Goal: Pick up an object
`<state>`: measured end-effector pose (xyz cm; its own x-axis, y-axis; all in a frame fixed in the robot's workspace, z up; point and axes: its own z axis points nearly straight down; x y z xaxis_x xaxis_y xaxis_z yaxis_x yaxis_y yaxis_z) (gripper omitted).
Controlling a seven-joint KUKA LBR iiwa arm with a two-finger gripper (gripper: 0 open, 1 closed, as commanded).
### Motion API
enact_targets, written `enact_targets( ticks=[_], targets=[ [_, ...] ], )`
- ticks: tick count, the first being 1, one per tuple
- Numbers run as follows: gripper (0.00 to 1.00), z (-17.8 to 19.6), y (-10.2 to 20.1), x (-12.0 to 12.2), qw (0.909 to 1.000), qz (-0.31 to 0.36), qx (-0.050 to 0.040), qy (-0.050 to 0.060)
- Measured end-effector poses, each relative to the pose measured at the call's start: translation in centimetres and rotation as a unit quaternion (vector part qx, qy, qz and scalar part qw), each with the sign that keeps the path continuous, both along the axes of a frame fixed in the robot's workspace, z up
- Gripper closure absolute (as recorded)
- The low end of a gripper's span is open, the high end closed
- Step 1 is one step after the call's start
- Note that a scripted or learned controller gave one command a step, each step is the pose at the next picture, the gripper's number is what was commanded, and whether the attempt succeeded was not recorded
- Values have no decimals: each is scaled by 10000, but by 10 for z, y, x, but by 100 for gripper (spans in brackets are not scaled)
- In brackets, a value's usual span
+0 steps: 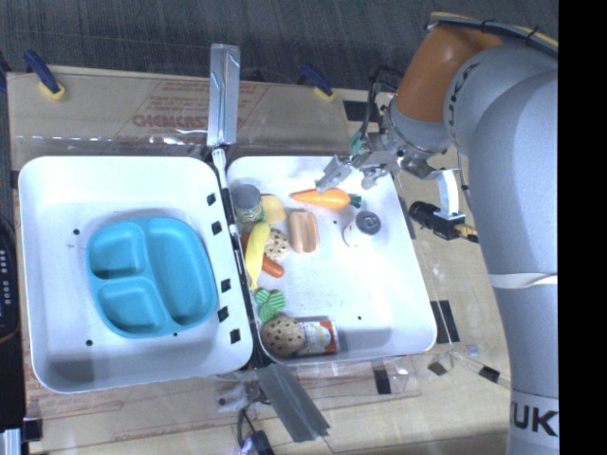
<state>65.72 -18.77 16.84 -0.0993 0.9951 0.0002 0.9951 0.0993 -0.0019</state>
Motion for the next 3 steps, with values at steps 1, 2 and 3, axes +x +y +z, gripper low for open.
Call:
enact_targets(
  ticks=[1,2,3],
  targets=[
    [0,-63,-15,1,9981,-613,1,-28],
    [0,-78,-1,-70,9981,617,5,3],
    [100,-69,-2,-69,9980,632,-2,3]
  ],
)
